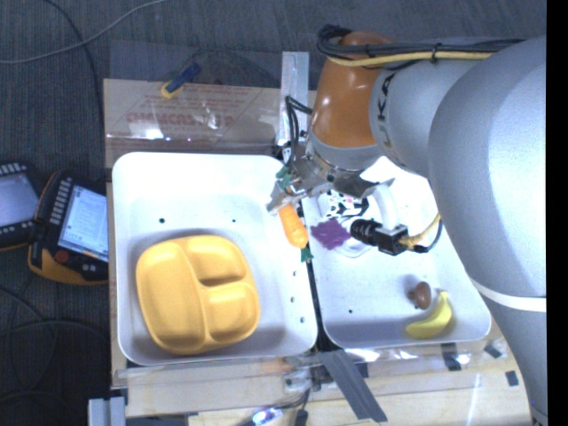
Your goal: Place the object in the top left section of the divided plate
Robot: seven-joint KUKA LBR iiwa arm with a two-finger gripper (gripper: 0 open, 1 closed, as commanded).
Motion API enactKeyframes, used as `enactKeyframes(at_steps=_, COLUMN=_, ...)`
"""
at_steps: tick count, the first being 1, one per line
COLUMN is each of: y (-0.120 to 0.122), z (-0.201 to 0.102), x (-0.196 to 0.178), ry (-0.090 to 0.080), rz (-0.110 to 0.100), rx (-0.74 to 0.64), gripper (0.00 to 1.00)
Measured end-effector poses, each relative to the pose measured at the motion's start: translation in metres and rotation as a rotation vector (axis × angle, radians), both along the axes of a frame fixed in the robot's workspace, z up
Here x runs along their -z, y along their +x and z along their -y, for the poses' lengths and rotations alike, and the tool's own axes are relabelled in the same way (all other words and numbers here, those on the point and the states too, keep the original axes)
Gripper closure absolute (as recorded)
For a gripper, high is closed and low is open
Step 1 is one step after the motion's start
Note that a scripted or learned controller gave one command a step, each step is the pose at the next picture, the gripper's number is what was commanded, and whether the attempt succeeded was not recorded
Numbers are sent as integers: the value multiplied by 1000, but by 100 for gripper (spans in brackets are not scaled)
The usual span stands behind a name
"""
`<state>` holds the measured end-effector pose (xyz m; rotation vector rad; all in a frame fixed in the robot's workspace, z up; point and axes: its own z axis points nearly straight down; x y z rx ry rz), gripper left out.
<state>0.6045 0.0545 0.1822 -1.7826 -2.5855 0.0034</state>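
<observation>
One carrot (pixel 294 226) pinched in gripper (pixel 291 208) fingers over the bins' shared edge | yellow plate (pixel 196 292) in left bin (pixel 177 180) | banana (pixel 430 319) in right bin (pixel 373 318)

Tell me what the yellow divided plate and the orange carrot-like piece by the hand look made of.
Divided plate: looks like moulded plastic, smooth and slightly glossy, with soft highlights along its rounded ridges. Orange piece: probably a plastic toy carrot, evenly coloured with a faint sheen and a green end; too small to be sure. It hangs at the hand, over the seam between the bins.
</observation>
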Motion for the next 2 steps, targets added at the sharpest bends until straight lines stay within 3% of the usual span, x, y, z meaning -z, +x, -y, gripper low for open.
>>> enactKeyframes(at_steps=1, y=-33, z=-73, x=39, ry=-1, rz=-4, rx=74, gripper=100)
enactKeyframes(at_steps=2, y=-33, z=-73, x=39, ry=-1, rz=-4, rx=74, gripper=0)
